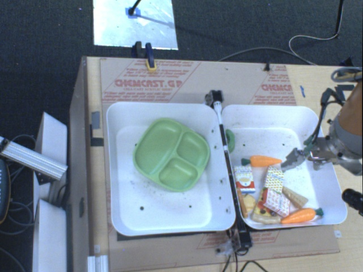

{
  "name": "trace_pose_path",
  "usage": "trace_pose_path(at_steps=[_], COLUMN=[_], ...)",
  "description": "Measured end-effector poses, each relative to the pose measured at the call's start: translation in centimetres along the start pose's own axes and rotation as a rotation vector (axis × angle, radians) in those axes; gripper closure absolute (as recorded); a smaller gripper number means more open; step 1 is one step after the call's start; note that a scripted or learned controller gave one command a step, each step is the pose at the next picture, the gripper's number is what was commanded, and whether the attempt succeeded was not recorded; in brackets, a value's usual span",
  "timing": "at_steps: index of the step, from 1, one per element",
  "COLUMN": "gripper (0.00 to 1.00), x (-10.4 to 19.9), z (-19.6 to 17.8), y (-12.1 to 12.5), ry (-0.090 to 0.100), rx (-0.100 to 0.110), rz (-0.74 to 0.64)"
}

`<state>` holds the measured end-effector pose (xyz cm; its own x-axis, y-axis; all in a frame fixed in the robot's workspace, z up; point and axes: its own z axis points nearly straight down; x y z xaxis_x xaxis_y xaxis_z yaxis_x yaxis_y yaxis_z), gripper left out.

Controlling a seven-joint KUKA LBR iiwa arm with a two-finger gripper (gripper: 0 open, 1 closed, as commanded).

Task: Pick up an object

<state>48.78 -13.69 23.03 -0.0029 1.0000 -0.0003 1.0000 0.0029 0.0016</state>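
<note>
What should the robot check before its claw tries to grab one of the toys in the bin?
1. Toys to pick in the right bin: ok, two carrots, small boxes and more.
2. Claw over that bin: ok, beside the upper carrot.
3. Claw holding anything: cannot tell, too blurry.
4. Target standing apart: ok for the upper carrot; not ok for the lower carrot, which touches the pile.
5. Green plate out of the way: ok, it lies in the left bin.

The arm [349, 123] runs off the right edge; its jaws look blurred.
</note>
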Motion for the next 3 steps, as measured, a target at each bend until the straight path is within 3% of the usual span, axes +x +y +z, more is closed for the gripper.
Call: trace_pose_path(at_steps=[1,2,3], gripper=[0.0,1.0,1.0], x=[2.3,2.3,-2.6], z=[13.9,13.0,6.1], y=[0.3,0.3,5.3], ry=[-0.004,-0.002,-0.002], rx=[-0.01,-0.009,-0.003], rz=[0.004,0.002,0.0])
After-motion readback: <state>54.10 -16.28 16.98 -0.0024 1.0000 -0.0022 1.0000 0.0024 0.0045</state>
